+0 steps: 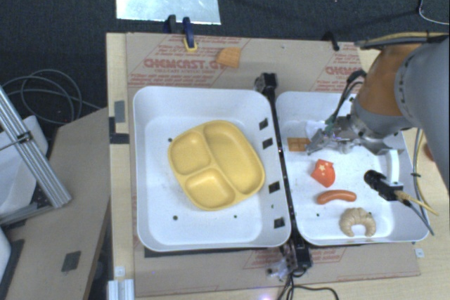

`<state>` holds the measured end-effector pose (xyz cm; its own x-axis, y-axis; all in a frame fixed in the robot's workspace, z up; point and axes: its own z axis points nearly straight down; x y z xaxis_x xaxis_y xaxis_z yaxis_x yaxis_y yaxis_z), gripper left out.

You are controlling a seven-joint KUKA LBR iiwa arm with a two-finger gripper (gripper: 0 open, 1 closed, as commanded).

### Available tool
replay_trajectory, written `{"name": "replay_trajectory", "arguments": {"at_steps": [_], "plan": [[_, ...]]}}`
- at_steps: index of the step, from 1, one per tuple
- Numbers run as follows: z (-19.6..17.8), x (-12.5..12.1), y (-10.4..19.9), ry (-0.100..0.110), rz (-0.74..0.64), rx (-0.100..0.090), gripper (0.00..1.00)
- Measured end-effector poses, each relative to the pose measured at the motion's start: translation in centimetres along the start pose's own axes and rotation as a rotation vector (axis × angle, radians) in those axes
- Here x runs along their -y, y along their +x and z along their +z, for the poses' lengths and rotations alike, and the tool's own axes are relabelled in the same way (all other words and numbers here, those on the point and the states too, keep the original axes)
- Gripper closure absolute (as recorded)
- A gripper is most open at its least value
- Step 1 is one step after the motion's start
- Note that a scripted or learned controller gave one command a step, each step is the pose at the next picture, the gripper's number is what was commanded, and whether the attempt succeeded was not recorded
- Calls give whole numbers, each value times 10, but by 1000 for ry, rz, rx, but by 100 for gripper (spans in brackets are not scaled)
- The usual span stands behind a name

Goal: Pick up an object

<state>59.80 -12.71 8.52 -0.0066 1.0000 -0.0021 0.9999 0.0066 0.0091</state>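
In the right bin point(306, 220) we see four small things that could be picked. A flat tan wafer point(298, 145) lies at the bin's left wall. A red wedge point(323, 172) sits nearer and slightly to its right. A sausage point(336, 197) is just near of the wedge, and a croissant point(357, 221) is at the near right of the sausage. None of them is lifted.

The gripper point(322, 140) is low over the bin, just right of the wafer and just far of the wedge. We cannot tell whether it is open or closed, or whether it touches the wafer.

The left bin point(155, 151) holds a yellow divided plate point(215, 164). On the counter point(295, 56) beyond the bins lies a tan block point(228, 56).
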Motion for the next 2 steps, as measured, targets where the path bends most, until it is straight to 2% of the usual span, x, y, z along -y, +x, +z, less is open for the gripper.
{"name": "replay_trajectory", "arguments": {"at_steps": [1,2], "plan": [[1,69,21,14,6,-4,0],[-1,4,-43,1,5,3,0]]}}
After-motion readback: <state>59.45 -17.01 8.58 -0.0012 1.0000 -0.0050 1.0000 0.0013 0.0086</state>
